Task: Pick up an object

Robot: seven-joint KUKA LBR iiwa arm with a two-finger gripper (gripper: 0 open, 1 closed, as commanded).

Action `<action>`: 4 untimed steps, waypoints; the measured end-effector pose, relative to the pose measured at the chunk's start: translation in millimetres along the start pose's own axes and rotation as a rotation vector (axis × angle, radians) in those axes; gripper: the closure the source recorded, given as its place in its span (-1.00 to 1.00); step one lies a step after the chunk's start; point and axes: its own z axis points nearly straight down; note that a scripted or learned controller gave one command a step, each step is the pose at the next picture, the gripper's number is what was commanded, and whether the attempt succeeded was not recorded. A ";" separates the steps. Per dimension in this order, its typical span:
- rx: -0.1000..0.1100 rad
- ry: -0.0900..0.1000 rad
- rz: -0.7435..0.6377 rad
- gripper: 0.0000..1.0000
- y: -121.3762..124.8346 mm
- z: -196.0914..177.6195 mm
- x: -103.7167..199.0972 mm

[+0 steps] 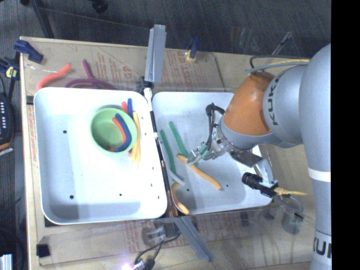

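Grey arm (304, 106) lettered "KUKA"

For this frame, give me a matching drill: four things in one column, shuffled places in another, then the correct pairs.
Things:
1. green bowl
2. end effector
3. orange strip
4. purple loop

Places:
A. on the bench behind the left bin
B. right bin, lying below the end effector
C. inside the left bin
D. over the right bin, near its middle

Pairs: 1-C, 2-D, 3-B, 4-A
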 end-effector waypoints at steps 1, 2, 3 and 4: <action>-0.002 0.001 0.460 1.00 37.0 -111.9 14.1; -0.002 0.001 0.460 -1.00 37.0 -111.7 14.2; -0.003 0.002 0.431 -1.00 9.7 16.2 21.7; -0.005 0.002 0.426 1.00 11.5 3.7 21.3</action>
